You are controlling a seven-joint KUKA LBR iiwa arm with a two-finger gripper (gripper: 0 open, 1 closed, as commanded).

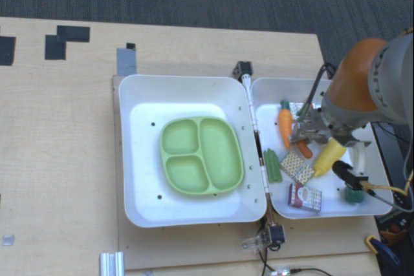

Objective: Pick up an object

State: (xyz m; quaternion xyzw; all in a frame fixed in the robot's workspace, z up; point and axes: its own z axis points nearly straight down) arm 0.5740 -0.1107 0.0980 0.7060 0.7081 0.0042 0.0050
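Tool [303, 132] down in my right bin [323, 207], blurred beside the orange carrot [284, 126]; my wrist covers it, so its grip I can't tell. Yellow bottle [328, 158] half-hidden under me.

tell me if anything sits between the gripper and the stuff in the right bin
Nothing visible does. The gripper is already down in the right bin, right beside the orange carrot and just above the checkered packet. The yellow piece and green piece lie close by, crowding the spot but not blocking it.
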